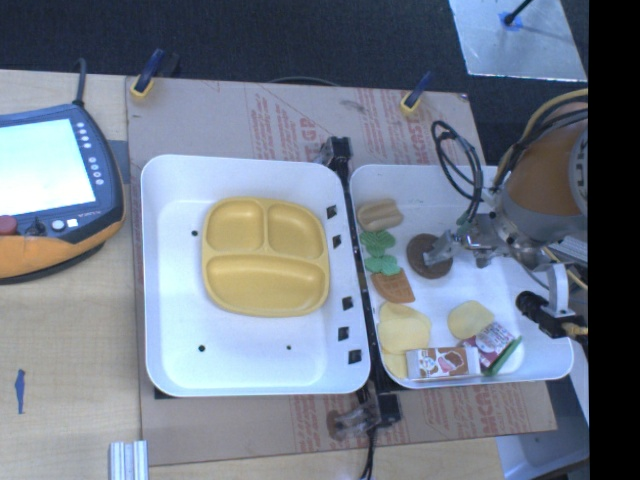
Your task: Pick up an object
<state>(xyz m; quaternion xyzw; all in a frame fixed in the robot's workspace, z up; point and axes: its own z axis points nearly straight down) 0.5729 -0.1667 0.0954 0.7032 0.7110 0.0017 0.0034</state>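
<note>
My gripper (441,255) reaches in from the right and hangs low over the middle of the right bin (540,373). It sits right at a dark brown round disc (424,257), and whether it touches the disc is unclear. Around it lie a tan bread-like piece (380,214), two green leaf pieces (379,251), an orange-brown wedge (394,287), two pale yellow pieces (403,326) (470,319), a small printed carton (442,361) and a red-and-white packet (493,339).
The left bin (170,268) holds a yellow divided tray (266,256). A teach pendant (50,183) lies on the bench at the far left. Black cables (455,163) loop over the right bin's back edge. Clamps sit between the bins (340,153).
</note>
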